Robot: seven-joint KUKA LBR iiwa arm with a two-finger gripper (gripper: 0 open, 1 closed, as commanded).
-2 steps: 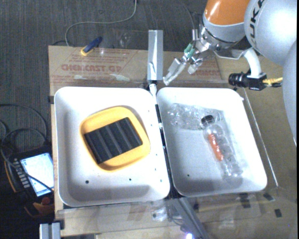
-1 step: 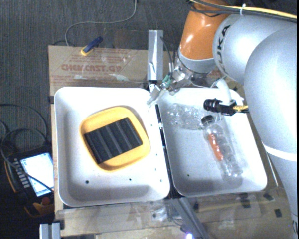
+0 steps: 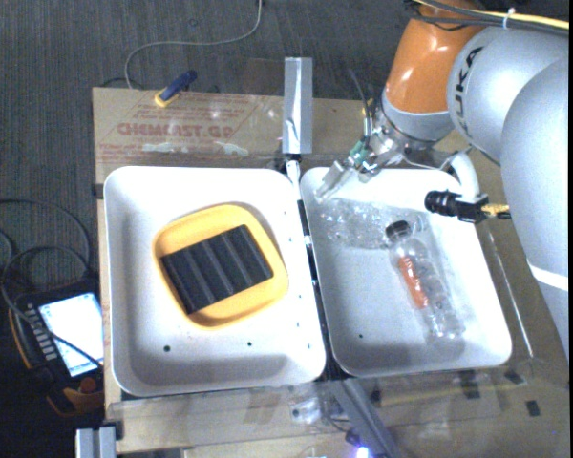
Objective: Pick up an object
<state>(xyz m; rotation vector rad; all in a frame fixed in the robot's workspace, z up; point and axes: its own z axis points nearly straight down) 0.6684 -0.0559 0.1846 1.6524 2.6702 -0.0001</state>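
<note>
Bottle (image 3: 423, 289): clear plastic with an orange label, lying flat in the right bin (image 3: 372, 346). Cap end toward the back, long axis running from upper-left to lower-right in the camera view. Crumpled clear wrap (image 3: 355, 223) sits just beside the cap end. Gripper (image 3: 349, 171) hangs at the bin's back-left corner, near the rim. Nothing between the fingers that I can see; opening width can't be told. Bottle lies forward and right of the gripper, so my read is it needs to travel along that diagonal and close across the axis. Left bin (image 3: 134, 351) has a yellow tray (image 3: 222, 263) with a black ribbed insert.
</note>
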